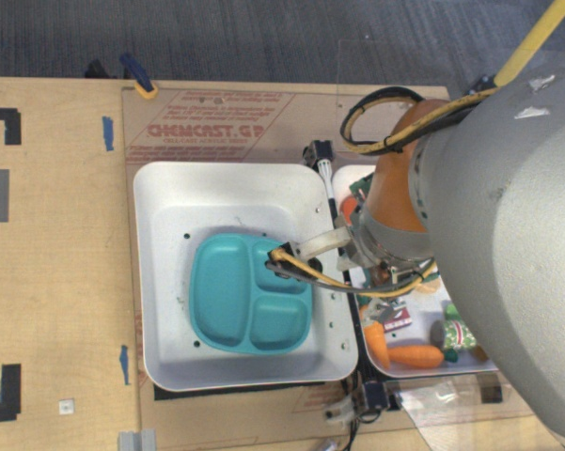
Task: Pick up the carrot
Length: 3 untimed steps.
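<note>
Brown board made up the surface [56, 252], which carried two white bins side by side. Whether the fingers were released or clenched could not be told, since the orange-banded wrist [395, 205] hid them where it hung over the left part of the right bin [432, 370]. The carrot [415, 355] lay near of that wrist, flat along the bin's near wall. A shorter orange piece [376, 344] sat just to its left, and a green thing [456, 334] was close on its right.

The main risk looked to be a closure against the wall. With the carrot so tight to the near rim, a descent might have struck the rim or pinched at an angle and rolled the carrot away. The neighbours also crowded it, so the orange piece or the green thing might have been caught instead, or nudged under the grip.

Open room was scarce in that bin, as the grey arm [517, 252] covered its right and far parts. The left bin [150, 252] held just a teal divided plate [249, 294], with bare floor around it.
</note>
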Each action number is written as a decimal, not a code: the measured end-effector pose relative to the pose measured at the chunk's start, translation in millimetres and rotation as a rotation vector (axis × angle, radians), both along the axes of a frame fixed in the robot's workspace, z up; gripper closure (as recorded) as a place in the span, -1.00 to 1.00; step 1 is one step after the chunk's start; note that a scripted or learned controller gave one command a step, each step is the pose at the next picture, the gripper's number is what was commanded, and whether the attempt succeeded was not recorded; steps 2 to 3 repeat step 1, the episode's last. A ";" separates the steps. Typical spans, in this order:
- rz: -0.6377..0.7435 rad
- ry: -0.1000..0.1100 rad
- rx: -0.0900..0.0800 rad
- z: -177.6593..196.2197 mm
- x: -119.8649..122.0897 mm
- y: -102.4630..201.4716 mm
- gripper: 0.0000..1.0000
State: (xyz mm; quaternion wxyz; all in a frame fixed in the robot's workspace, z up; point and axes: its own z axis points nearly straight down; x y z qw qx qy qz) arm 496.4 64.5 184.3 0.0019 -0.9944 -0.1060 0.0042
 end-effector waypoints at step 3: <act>-0.012 -0.005 -0.005 -2.4 50.5 -35.8 -1.00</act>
